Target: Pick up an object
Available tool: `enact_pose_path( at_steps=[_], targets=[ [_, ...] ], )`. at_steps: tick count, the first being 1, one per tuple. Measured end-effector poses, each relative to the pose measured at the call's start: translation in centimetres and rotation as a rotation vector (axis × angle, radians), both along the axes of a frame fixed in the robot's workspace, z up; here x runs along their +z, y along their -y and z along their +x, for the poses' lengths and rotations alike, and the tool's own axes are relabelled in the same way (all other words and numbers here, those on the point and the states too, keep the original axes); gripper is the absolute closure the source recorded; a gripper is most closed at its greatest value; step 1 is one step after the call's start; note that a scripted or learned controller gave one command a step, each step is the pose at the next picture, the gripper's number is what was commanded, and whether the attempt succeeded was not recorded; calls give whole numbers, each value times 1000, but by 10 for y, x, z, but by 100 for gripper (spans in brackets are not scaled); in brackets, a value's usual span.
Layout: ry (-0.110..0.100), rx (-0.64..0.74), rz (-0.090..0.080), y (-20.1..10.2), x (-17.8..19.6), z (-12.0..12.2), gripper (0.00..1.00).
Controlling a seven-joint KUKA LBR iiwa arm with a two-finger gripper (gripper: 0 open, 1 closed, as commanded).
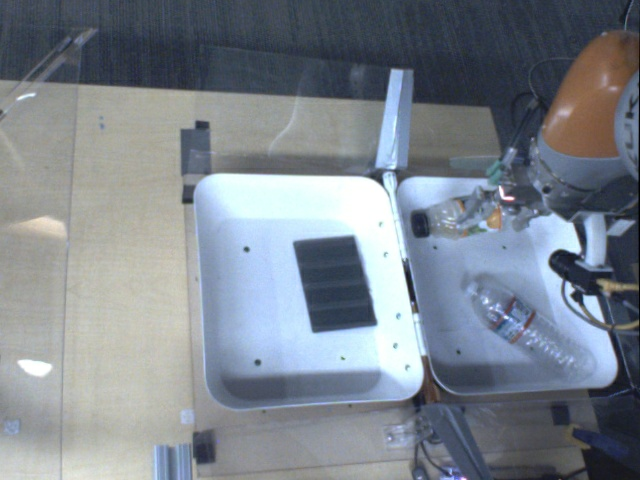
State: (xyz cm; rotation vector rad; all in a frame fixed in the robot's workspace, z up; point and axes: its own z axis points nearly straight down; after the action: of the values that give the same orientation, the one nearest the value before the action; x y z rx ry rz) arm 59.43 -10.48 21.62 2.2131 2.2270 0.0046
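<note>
Hand (497, 206) touches a small bottle (450, 219) in the right bin (440, 368).

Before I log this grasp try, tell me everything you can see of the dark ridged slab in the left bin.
The dark ridged slab is a flat, matte, charcoal-black rectangle crossed by grooves that split it into about four bands. It looks like rubber or foam, though I cannot be sure. It lies flat near the middle of the left bin, slightly skewed to the walls, its long side running away from the camera. Nothing but the bin floor touches it.
</note>
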Motion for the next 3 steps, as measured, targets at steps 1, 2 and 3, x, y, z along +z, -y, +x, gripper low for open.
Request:
enact_pose_path(
  at_steps=[1, 2, 3],
  targets=[
    [6, 4, 1, -1, 12, 2, 100],
    [6, 4, 1, -1, 11, 2, 0],
    [5, 91, -1, -10, 82, -17, 0]
  ],
)
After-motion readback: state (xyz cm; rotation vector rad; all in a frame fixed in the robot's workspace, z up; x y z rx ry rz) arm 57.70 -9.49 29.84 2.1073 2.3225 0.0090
